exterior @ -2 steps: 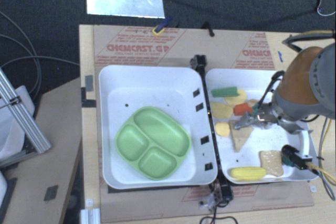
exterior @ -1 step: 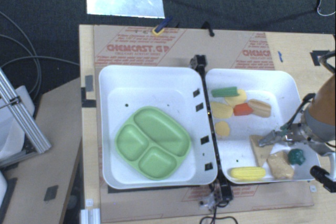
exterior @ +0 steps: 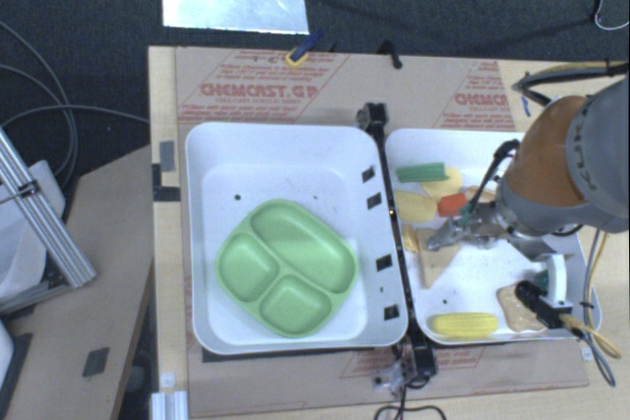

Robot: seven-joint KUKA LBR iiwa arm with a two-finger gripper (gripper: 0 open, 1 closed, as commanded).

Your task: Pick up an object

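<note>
The arm reaches in over the right bin, its jaws low among toy food near the bin's left wall; whether they are apart or together cannot be told. A pale wedge lies just beneath them, flat and tan. Toward the bin's far edge sit a green block, a yellow piece and a small red piece. A yellow corn cob lies along the near edge. The left bin holds a green divided plate. Both bins rest on the counter.
</note>
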